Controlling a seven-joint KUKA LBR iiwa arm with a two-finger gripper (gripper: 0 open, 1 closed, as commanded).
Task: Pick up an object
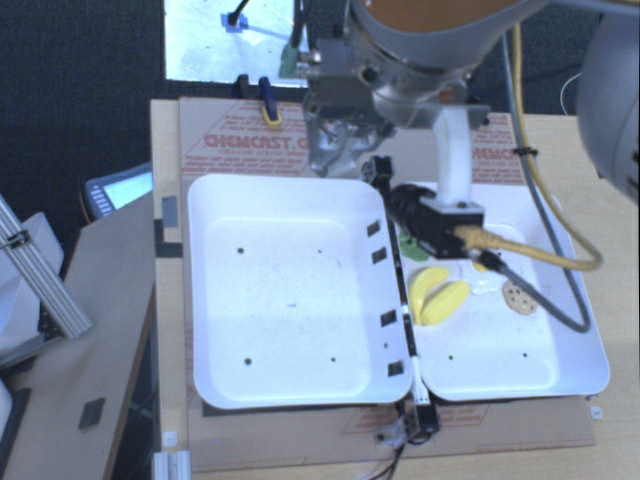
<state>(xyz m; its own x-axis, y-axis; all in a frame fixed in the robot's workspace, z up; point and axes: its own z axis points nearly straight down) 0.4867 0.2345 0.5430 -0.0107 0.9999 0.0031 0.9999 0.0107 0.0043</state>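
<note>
Nearest the lens and looming large: grey arm (420, 63) with its orange band, reaching in from the right over the far side of the bench. Just below it, gripper (336, 156), hanging above the printed cardboard sheet (240, 140), just past the far edge of the left bin (290, 298) and close to that bin's far right corner. Cannot tell whether clenched or released.

Set side by side on the cardboard, left bin and right bin (500, 363), touching along their shared edge.

Lying in the right bin, close to its left edge and about midway between near and far edges: yellow object (440, 298), curved, two lobes pressed together. Near it, toward the right edge but not touching: small round tan disc (518, 298), speckled dark. Toward the far left corner of the same bin: green scrap (411, 245), partly hidden. All three well apart from the gripper.

Clipped to the cardboard's far edge: yellow-tipped clamp (268, 108).
</note>
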